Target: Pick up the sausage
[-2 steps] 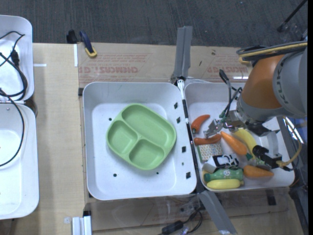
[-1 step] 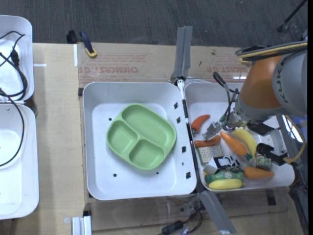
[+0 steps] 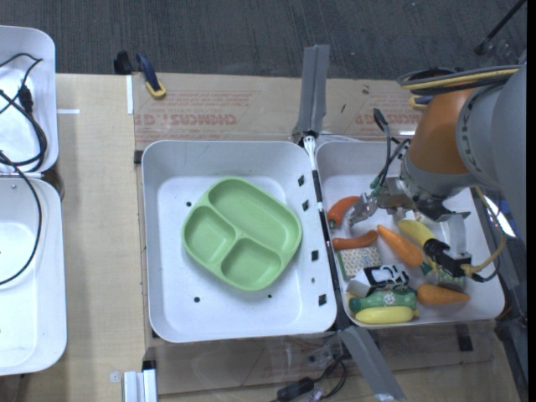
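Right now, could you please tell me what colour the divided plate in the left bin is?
Light green; the divided plate shows clearly in the camera view.

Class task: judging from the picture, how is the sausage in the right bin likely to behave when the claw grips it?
The sausage looks smooth and rounded, so it may slip or roll. It lies among other toys, so neighbours may shift. Probably light.

A pale green divided plate (image 3: 243, 234) lay in a white bin (image 3: 159, 249); the sausage (image 3: 355, 242) was reddish-orange, the corn (image 3: 385, 315) yellow.

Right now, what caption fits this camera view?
Gripper hangs above the sausage in the right bin.
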Controlling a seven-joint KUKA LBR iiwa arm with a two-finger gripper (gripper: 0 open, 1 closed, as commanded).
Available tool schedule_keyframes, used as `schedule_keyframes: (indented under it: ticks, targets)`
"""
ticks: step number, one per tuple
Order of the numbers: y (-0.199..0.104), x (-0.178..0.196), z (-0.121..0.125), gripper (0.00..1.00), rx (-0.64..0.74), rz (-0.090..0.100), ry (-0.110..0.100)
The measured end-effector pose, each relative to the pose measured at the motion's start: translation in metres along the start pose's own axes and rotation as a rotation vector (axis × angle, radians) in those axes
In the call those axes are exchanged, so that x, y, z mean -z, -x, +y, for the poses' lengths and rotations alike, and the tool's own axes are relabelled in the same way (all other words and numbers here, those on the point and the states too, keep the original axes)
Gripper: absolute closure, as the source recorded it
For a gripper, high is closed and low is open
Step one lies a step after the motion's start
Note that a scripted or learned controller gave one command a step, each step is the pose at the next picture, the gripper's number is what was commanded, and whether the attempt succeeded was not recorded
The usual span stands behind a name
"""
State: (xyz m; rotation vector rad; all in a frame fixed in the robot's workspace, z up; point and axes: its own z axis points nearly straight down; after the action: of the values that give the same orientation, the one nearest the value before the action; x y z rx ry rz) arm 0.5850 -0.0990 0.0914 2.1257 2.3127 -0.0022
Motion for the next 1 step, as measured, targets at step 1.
schedule_keyframes:
  ticks: [1]
  targets:
    - [-0.0077, 0.0002, -0.0643, 0.0, 0.113, 0.001, 0.0]
